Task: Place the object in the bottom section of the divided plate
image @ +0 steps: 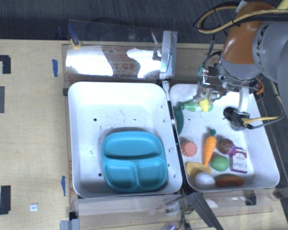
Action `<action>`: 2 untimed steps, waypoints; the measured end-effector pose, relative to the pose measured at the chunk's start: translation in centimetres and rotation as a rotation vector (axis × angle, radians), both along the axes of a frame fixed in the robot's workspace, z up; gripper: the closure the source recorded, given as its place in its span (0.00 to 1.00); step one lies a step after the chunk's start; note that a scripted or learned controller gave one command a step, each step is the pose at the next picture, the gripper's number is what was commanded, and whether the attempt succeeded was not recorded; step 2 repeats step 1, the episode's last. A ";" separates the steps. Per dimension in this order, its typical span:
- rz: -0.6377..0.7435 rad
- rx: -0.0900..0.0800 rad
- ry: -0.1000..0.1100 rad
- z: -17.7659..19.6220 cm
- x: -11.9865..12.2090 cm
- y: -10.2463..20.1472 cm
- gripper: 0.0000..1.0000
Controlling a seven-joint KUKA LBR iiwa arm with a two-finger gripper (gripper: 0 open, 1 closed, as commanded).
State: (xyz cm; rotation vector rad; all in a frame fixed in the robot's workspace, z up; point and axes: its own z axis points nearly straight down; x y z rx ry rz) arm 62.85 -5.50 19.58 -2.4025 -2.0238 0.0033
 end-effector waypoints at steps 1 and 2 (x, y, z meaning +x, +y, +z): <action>0.058 0.003 0.002 -1.2 -1.1 8.0 1.00; 0.058 0.003 0.002 -1.2 -1.1 8.0 1.00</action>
